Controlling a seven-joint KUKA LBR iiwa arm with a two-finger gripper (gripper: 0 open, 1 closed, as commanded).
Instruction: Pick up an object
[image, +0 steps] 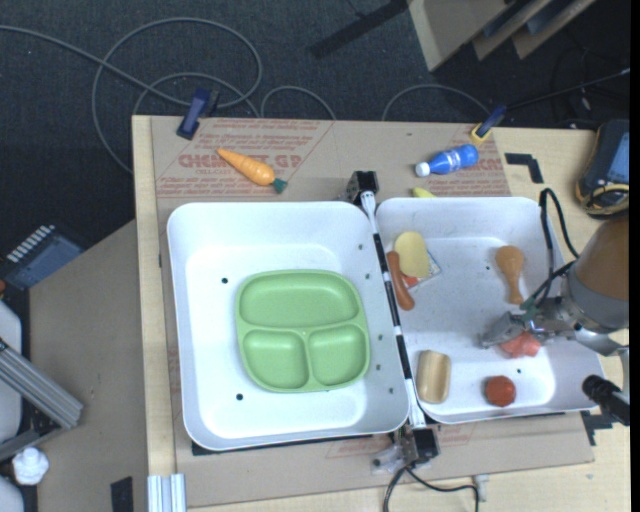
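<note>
My gripper is low in the right bin, reaching in from the right edge. It sits directly over a red-pink piece and partly hides it. I cannot tell whether it touches the piece. A red ball-like item lies just in front of it. A tan cylinder lies at the bin's front left. A brown drumstick shape lies behind the gripper. A yellow piece and a red sausage lie along the bin's left wall.
The left bin holds a green divided plate. On the bench behind the bins lie a carrot, a blue bottle and a blue clip. Cables trail at the right.
</note>
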